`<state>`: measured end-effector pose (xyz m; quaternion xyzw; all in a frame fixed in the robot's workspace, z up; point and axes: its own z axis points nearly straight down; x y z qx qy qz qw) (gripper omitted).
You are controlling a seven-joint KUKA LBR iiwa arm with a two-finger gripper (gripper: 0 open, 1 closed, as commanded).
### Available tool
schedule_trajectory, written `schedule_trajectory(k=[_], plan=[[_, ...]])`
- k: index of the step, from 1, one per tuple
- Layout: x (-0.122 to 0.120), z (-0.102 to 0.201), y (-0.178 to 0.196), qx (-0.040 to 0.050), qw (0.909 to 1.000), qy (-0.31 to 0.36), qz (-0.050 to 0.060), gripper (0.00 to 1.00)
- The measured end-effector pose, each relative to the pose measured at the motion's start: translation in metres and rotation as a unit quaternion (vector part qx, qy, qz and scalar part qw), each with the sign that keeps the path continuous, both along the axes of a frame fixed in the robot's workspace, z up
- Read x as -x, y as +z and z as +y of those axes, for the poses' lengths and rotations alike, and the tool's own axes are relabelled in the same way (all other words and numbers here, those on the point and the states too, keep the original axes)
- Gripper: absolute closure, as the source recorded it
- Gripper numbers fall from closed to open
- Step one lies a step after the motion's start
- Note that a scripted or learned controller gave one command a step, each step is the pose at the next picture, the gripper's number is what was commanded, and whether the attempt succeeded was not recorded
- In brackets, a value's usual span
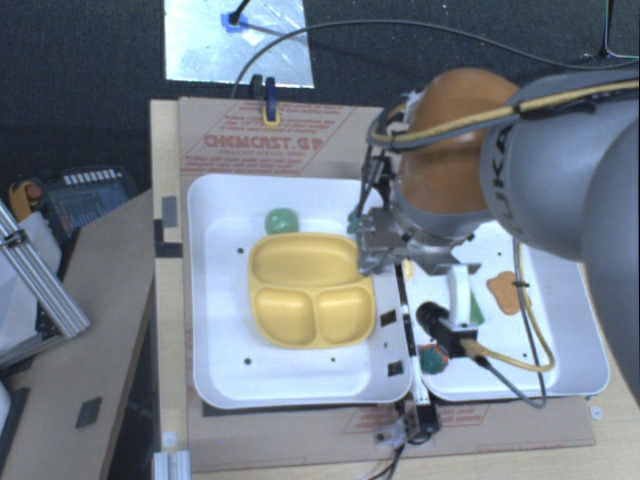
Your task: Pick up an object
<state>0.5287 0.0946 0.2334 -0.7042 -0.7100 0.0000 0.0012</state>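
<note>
My tool (366, 248) hangs at the yellow tray's (305, 290) right edge.
I cannot tell its state; a green object (282, 220) lies behind the tray in the left bin (215, 298).

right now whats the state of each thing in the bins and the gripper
yellow divided tray: upright, flat in the left bin
green object: lying beside the tray's far edge
orange piece: lying flat in the right bin
gripper: low over the tray's right edge
</note>
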Motion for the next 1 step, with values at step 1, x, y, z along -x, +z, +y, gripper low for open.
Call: schedule_trajectory(k=[1], plan=[[-0.0009, -0.0023, 0.0010, 0.0006, 1.0000, -0.003, -0.001, 0.00]])
